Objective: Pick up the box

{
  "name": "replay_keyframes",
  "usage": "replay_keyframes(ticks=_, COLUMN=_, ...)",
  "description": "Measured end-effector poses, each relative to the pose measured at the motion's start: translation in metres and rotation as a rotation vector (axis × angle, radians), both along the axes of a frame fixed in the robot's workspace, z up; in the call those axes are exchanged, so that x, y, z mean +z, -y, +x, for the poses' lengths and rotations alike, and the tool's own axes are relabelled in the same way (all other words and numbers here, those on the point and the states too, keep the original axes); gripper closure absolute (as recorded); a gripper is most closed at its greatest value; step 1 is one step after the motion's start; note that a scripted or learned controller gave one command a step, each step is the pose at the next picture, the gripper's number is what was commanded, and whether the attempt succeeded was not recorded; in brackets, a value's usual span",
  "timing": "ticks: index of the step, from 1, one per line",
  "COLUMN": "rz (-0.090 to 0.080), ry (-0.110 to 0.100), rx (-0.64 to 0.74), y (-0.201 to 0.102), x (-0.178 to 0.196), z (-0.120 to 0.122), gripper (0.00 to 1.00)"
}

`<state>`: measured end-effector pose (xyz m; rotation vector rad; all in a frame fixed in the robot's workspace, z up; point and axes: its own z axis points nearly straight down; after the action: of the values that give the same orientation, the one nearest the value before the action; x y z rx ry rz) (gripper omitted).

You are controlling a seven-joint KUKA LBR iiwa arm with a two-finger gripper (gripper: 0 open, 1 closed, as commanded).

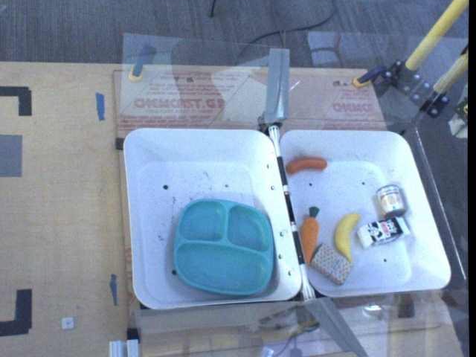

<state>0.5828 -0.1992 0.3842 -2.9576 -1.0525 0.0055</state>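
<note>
- The words on the little box (383, 230), near the right edge of the right bin (428, 199), are too small to read.
- The label on the can (390, 198) is blurry.
- The picture's top right corner cuts off the yellow poles (445, 21).
- The bottom edge cuts off the grey stand (338, 333) under the bins.
- The pattern on the speckled block (331, 263) is too small to make out.

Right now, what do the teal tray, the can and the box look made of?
Teal tray: likely moulded plastic, matte, one uniform colour, three compartments. Can: probably metal, with a pale shiny top and a label band. Box: seemingly printed cardboard, white with dark graphics; too small to confirm.
</note>
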Motion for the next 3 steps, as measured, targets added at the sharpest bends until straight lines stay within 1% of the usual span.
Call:
replay_keyframes(ticks=1, rz=-0.003, ry=0.004, rx=-0.478, y=0.002, x=0.051, z=0.017, gripper=1.00)
replay_keyframes(ticks=2, rz=-0.001, ry=0.000, rx=-0.481, y=-0.029, x=-0.022, z=-0.007, gripper=1.00)
replay_keyframes(ticks=3, rz=-0.002, ry=0.004, rx=-0.478, y=0.001, x=0.051, z=0.077, gripper=1.00)
